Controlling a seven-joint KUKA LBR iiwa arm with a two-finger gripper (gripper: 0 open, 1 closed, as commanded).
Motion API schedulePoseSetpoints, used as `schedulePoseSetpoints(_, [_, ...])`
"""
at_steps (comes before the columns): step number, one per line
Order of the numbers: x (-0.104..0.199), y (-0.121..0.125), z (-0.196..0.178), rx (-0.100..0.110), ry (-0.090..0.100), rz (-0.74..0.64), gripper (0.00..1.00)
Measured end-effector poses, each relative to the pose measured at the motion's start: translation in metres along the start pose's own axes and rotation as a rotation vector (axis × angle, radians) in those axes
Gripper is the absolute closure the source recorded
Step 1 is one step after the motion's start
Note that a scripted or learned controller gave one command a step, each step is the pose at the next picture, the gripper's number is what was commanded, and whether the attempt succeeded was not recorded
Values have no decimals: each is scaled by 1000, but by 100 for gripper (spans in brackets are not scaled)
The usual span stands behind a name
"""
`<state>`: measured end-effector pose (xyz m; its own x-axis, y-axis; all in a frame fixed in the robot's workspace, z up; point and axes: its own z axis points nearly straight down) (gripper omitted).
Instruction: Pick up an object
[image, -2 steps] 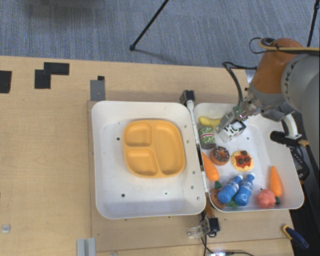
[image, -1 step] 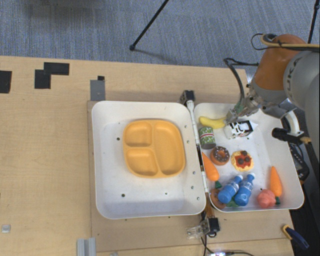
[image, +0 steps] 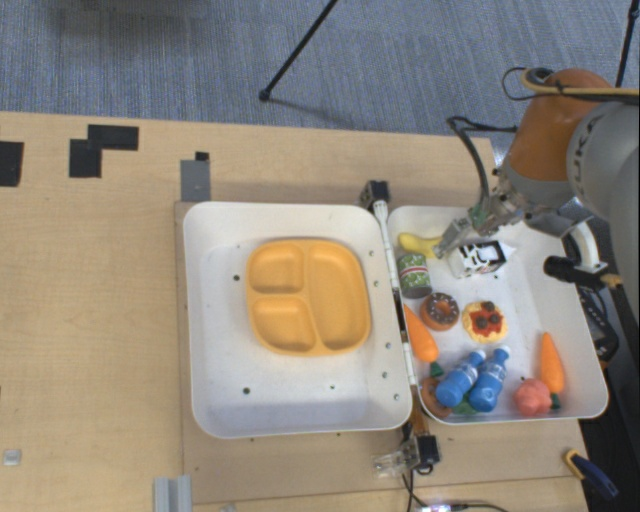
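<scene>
Many small toys sit in the right bin (image: 590, 345), and the claw (image: 462, 236) hangs over the far end of that bin. The robot looks like it is reaching down to pick one. Nothing sits between its tips, so the claw holds no toy now, and I cannot tell how wide it is.

Just beside the claw, toward the arm, lies a black and white toy (image: 480, 258). On the other side, toward the divided yellow plate (image: 302, 297), lies a yellow banana (image: 420, 243), and a green can (image: 413, 272) is just past it. A brown donut (image: 439, 311) and a fruit tart (image: 485, 321) lie farther off, and two blue bottles (image: 473, 379) lie well apart from it.

I think the next move is to go lower over one close toy and squeeze it. The toys near the claw crowd together, so it must aim well.
</scene>
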<state>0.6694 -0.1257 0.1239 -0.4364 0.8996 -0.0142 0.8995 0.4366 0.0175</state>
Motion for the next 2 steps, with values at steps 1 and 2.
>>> schedulePoseSetpoints(1, [13,-49,35,15,13,-87,0])
schedulePoseSetpoints(2, [-26,-11,-33,11,10,-215,0])
